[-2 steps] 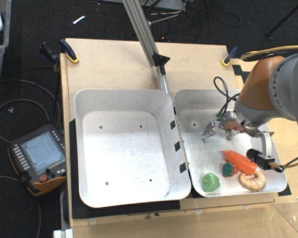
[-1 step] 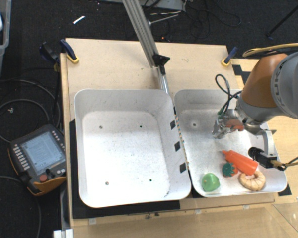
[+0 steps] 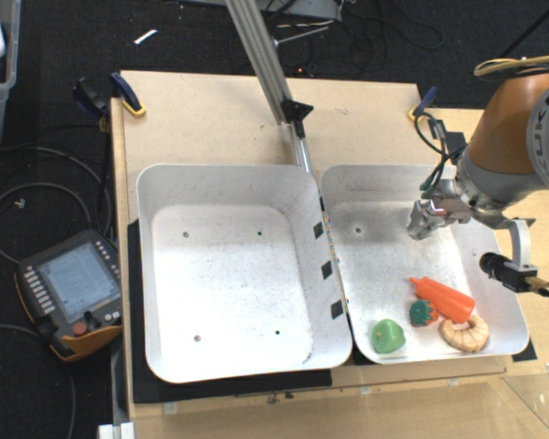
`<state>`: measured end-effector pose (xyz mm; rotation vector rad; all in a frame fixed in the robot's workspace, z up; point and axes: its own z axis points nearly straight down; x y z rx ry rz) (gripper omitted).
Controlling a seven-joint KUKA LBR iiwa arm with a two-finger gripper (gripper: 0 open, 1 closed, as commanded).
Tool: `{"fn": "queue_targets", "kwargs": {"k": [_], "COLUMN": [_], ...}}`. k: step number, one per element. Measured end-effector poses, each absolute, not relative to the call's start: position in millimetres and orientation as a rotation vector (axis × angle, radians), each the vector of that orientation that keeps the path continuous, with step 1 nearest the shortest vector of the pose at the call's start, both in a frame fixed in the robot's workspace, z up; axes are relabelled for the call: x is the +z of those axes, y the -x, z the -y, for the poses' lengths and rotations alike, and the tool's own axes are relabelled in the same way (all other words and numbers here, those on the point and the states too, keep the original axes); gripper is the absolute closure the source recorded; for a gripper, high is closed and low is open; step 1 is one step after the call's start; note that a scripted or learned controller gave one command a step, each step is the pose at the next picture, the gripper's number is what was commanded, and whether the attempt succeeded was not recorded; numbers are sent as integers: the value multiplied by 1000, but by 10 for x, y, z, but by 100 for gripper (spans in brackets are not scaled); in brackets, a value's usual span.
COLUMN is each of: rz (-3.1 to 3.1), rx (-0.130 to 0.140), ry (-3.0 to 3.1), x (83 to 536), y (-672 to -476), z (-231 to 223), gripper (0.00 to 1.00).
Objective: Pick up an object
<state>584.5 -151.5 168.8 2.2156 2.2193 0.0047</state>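
Now the end effector (image 3: 422,221) hangs over the right bin (image 3: 384,186), grip unclear, carrot (image 3: 443,297) lower right, well apart.

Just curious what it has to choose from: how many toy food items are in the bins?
3, all in the near corner of the right bin: a green apple, an orange carrot with green top beside it, and a tan pretzel touching the carrot. None seem hidden.
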Motion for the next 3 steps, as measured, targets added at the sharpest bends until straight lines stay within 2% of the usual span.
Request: {"fn": "queue_targets", "kwargs": {"k": [1, 2, 3], "rz": [-2220, -2223, -2231], "rx": [6, 2, 2], "ry": [-2213, -2216, -2214], "x": [2323, 2483, 2520], "y": [-5831, -5840, -5787], "z": [1492, 1490, 971], "gripper": [100, 100, 100]}}
